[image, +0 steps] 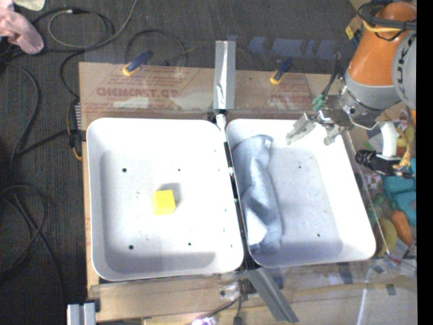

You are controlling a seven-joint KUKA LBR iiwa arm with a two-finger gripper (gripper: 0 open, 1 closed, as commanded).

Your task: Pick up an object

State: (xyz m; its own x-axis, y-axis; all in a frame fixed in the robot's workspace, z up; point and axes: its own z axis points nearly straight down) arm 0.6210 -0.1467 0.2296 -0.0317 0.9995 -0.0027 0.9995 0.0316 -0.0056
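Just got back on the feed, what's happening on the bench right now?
The grey arm's end effector hangs open above the far edge of the right white bin, holding nothing. A crumpled grey cloth lies along that bin's left side. A small yellow block sits untouched in the left white bin.

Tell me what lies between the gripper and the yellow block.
In the camera view, a crumpled grey cloth along the right bin's left side and the divider between the bins separate the gripper from the yellow block.
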